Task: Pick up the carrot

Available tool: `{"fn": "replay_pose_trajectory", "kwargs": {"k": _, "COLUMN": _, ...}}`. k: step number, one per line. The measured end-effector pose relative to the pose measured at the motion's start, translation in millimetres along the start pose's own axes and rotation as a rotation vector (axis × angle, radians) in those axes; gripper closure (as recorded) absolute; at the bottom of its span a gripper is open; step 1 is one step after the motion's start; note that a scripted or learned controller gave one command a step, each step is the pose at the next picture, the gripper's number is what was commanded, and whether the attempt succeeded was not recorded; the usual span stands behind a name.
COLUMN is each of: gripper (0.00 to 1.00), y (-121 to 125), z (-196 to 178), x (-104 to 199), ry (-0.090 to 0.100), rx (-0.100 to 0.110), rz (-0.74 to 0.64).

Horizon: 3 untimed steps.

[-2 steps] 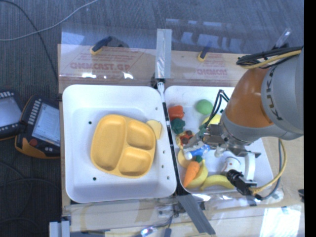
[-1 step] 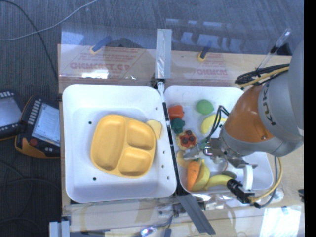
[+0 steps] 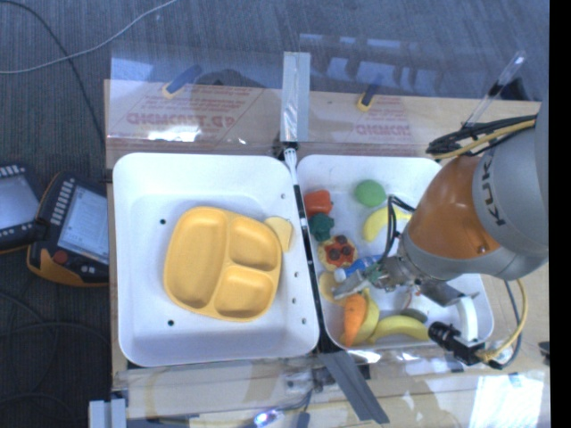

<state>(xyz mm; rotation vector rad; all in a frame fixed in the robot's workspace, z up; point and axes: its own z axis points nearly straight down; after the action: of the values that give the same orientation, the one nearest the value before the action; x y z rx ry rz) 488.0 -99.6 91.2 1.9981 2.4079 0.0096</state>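
Now the gripper point(image 3: 364, 282) is hovering over the right bin point(image 3: 477, 315), just above the carrot point(image 3: 354, 316), which is lying by the bin's front edge beside a banana point(image 3: 399, 327); its finger state is unclear.

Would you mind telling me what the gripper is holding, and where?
It cannot be told: the gripper hangs just above the carrot, its hold unclear.

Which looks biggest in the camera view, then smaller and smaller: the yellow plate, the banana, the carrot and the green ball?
1. Yellow plate, by far the biggest.
2. Banana.
3. Carrot, partly hidden by other things, so it could be nearer the banana's size.
4. Green ball, smallest, though close to the carrot.
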Motion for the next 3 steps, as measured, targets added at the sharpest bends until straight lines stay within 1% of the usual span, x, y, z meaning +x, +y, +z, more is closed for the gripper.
{"fn": "replay_pose_trajectory", "kwargs": {"k": 1, "gripper": 0.00, "y": -4.2, "z": -26.0, "x": -0.5, "ry": 0.007, "rx": 0.014, "rz": 0.023}}
{"fn": "replay_pose_trajectory", "kwargs": {"k": 2, "gripper": 0.00, "y": -2.1, "z": 0.6, "x": 0.4, "ry": 0.004, "rx": 0.007, "rz": 0.084}}
{"fn": "replay_pose_trajectory", "kwargs": {"k": 3, "gripper": 0.00, "y": -1.7, "z": 0.7, "x": 0.3, "ry": 0.004, "rx": 0.005, "rz": 0.077}}
